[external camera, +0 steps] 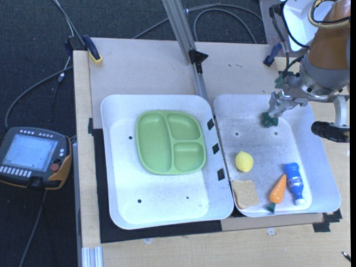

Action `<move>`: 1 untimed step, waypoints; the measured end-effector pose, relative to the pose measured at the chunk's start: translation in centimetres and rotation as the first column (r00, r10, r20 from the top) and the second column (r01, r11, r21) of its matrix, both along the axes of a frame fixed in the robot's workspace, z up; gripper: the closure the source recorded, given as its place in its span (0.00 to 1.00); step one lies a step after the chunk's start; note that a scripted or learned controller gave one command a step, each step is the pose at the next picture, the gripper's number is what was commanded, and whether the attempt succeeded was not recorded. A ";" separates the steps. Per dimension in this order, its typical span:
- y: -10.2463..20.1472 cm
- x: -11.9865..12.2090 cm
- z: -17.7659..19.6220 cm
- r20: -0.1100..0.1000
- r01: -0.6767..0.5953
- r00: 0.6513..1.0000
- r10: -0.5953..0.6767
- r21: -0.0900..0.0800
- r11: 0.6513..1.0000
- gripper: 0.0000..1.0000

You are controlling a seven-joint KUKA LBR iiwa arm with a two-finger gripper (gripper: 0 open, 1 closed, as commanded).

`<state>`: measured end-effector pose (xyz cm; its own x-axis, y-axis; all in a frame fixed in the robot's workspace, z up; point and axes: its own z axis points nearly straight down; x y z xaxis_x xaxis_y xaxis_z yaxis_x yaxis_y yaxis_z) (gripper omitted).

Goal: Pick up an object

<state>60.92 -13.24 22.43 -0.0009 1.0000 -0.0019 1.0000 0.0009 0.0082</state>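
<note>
My gripper [276, 111] reaches in from the right over the far end of the right bin [311, 149]. A small dark green object [271, 120] lies right at its tip, touching or just below it; whether it is gripped is unclear. Nearer the front of this bin lie a yellow lemon [243, 161], a slice of toast [245, 193], an orange carrot [277, 189] and a blue bottle [293, 182] with a white cap.
The left bin [128, 204] holds a green divided plate [170, 142]. A metal pole [183, 26] slants across the bench behind the bins. A teach pendant [33, 157] lies off the bench at the left. Cables run across the floor at the back.
</note>
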 end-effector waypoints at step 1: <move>0.0 0.1 2.1 -0.004 -0.001 1.000 0.001 0.001 1.000 1.00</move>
